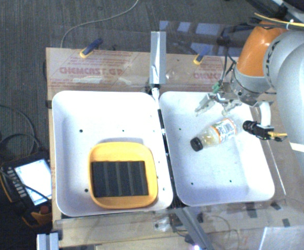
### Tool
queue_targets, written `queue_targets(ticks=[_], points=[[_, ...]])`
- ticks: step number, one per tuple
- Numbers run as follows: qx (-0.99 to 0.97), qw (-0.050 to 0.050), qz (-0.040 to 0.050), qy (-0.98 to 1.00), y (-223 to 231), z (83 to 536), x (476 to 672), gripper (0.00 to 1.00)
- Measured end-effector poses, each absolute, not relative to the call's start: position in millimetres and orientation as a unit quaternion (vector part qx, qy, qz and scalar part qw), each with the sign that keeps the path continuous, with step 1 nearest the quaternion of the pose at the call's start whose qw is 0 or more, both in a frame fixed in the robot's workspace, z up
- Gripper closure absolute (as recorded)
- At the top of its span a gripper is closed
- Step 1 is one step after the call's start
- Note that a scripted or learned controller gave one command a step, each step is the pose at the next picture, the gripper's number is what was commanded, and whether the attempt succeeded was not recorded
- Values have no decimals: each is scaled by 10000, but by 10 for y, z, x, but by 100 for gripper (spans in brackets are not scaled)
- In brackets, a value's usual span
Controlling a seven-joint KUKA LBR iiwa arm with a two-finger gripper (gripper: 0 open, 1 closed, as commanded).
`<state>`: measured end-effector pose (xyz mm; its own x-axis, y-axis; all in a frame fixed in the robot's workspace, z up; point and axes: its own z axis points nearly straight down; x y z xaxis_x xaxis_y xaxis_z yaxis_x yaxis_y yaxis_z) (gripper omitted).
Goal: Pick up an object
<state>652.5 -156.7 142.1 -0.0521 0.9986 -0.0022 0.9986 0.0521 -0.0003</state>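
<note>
With its fingers spread open and holding nothing, the gripper hangs over the far part of the right bin, just above a small bottle lying on its side there, while a yellow tray sits in the left bin

Seemingly "CHEMCAST" on cardboard sheet

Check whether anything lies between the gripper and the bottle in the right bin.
Nothing does: in the camera view, just bare white bin floor separates the gripper from the small bottle lying on its side.
</note>
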Motion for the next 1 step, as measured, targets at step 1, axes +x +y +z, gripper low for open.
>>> queue_targets(ticks=[1], points=[[6412,9,2,7674,-2074,934,6332,0]])
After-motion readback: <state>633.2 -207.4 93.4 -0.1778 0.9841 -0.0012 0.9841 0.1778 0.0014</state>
